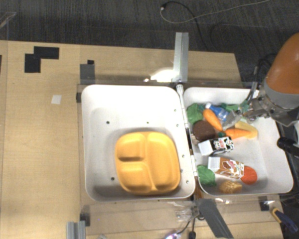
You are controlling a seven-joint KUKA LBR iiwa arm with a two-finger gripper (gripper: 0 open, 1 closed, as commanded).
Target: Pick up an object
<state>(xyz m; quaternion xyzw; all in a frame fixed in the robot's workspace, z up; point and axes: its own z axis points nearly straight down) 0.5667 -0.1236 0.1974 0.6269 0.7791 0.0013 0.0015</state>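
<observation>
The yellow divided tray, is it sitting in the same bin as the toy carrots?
No, the yellow divided tray lies alone in the left bin, while the toy carrots are in the right bin.

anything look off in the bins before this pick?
Nothing damaged or spilled. The yellow divided tray lies flat in the left bin. The right bin holds jumbled toy food, overlapping, like the carrot across the brown piece. Gripper hovers over it.

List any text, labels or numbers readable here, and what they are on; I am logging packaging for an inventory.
No text can be read in this view.
Small black-and-white carton: dark print, too blurred to read.
Red-and-white packet: printed graphics, too small to read.
Yellow divided tray: no markings seen.
</observation>
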